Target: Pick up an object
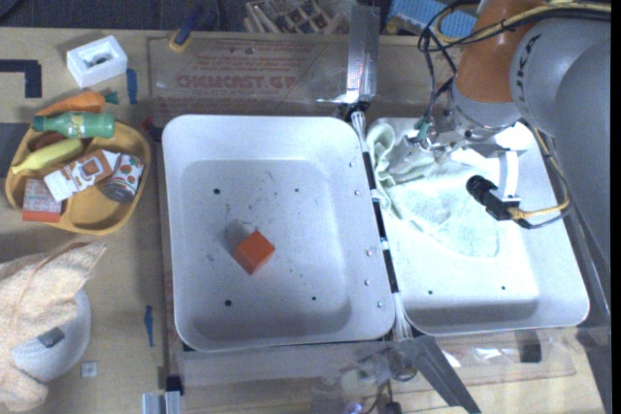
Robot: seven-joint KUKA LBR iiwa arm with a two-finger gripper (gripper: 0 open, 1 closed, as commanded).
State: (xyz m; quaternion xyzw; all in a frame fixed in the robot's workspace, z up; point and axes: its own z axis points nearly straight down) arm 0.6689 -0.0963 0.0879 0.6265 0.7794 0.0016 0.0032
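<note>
**Orange block alone in the left bin, arm low over the right**

Where the table's front edge (291, 366) ran beneath both bins, the nearest item was a pale cloth (44, 291) heaped at the lower left corner, with a white rounded object (49, 344) lying against it. Beyond that, the left bin (194, 315) held a single orange block (255, 251), resting on the bin's floor a little left of centre and well apart from every wall. The right bin (543, 305) lay just beside it, their rims touching along the middle seam. In this bin's far left part sat a crumpled pale green cloth (408, 165). The grey arm (572, 73), with its orange band (500, 19), reached in from the right and hung over the far part of the right bin. The end effector (432, 133) sat just above the green cloth; whether it was open or closed could not be told. Left of the bins, a yellow bowl (97, 213) carried toy food and small packets. Farther back stood a clear plastic panel (252, 73) and a small white box (97, 60).
</note>
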